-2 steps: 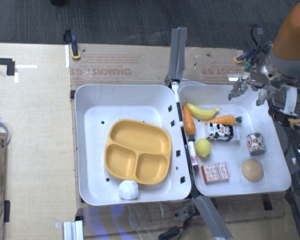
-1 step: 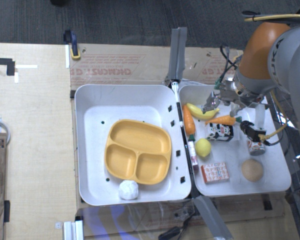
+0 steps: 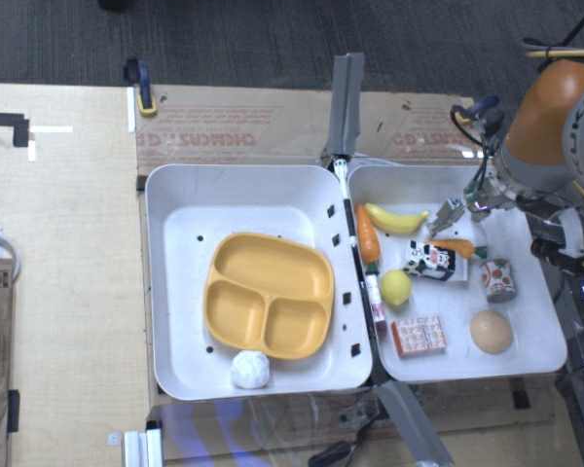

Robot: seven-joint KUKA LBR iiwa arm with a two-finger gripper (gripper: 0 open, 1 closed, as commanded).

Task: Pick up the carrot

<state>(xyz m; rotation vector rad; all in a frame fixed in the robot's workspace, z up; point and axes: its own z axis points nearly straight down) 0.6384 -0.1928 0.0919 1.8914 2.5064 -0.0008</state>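
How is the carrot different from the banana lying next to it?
The carrot is orange and fairly straight; the banana is yellow and curved. The carrot lies along the right bin's left wall, pointing up and down the picture, while the banana stretches across it towards the gripper. Both are long, slim toy foods whose upper ends almost meet.

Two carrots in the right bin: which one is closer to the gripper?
The small carrot lying on the black-and-white carton, just below the gripper. The bigger carrot lies along the bin's left wall, beyond the banana.
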